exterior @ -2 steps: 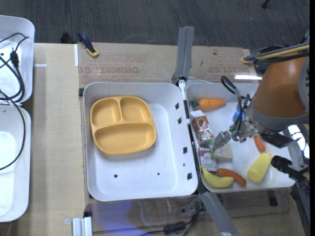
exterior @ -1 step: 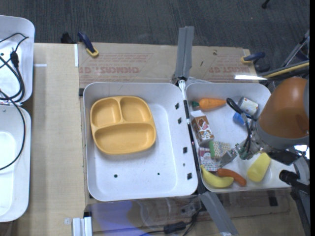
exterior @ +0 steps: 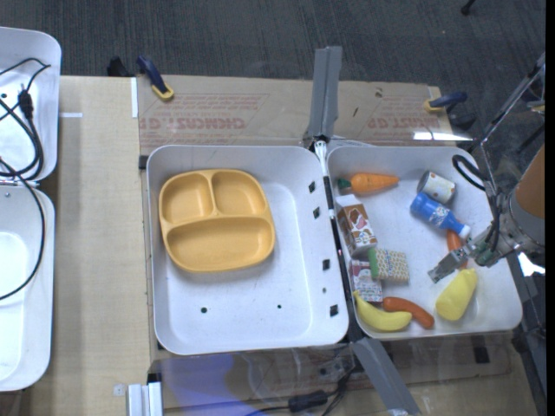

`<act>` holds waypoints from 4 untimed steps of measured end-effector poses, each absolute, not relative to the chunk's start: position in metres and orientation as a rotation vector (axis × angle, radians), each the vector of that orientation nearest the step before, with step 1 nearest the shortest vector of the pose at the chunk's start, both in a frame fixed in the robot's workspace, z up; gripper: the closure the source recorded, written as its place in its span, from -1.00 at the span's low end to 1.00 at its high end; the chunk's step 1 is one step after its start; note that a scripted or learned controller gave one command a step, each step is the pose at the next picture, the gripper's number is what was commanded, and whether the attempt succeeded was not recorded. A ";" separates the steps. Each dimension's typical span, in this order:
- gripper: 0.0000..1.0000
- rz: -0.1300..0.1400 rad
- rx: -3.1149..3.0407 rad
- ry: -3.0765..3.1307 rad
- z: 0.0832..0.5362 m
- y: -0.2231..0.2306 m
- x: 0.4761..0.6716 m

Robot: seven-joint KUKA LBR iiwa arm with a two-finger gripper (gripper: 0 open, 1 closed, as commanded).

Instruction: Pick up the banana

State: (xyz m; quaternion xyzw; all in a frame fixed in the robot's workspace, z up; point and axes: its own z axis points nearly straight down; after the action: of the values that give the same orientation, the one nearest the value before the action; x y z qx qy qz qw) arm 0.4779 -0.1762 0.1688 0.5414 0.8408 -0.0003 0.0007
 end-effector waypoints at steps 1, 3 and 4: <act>-1.00 -0.001 1.640 2.681 0.098 -0.213 0.477; 1.00 -0.002 2.180 2.261 0.196 -0.178 0.478; -1.00 -0.003 2.180 2.262 0.196 -0.178 0.478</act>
State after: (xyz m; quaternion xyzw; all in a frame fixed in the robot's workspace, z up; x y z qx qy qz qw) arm 0.4781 -0.1780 0.1960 0.6939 0.7200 -0.0008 0.0001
